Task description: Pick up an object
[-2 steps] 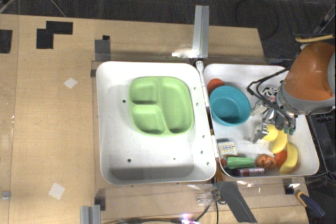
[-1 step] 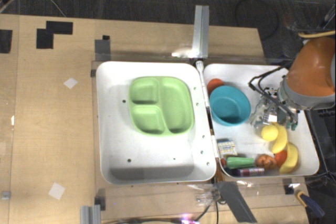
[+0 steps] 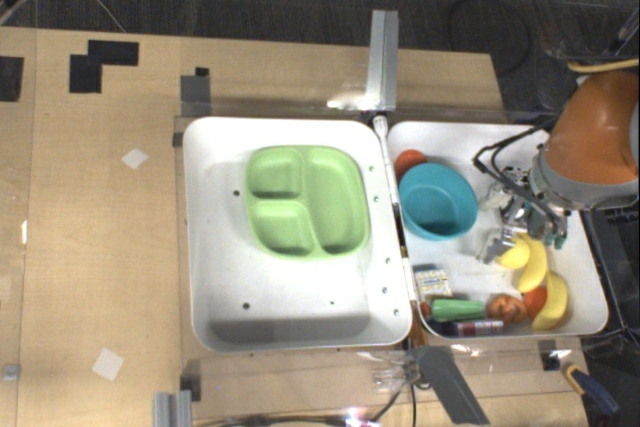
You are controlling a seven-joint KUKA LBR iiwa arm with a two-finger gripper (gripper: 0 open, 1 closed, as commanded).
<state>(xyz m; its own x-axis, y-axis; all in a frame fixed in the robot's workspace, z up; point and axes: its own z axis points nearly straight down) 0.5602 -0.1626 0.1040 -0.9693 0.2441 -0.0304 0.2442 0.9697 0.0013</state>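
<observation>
The right bin (image 3: 462, 255) holds a blue bowl (image 3: 437, 200) with a red object (image 3: 410, 161) behind it. It also holds two yellow bananas (image 3: 535, 265) (image 3: 553, 303), a reddish round fruit (image 3: 507, 307), a green marker (image 3: 455, 308), a dark marker (image 3: 472, 326) and a small box (image 3: 431, 281). My gripper (image 3: 508, 237) hangs low in this bin, right of the bowl and at the upper tip of the nearer banana. The wrist and cables hide how it meets the banana.
The left bin (image 3: 205, 245) carries a green divided plate (image 3: 305, 200). A metal post (image 3: 383, 65) stands behind the seam between the bins. The arm's orange band (image 3: 600, 135) looms over the right bin's far right corner.
</observation>
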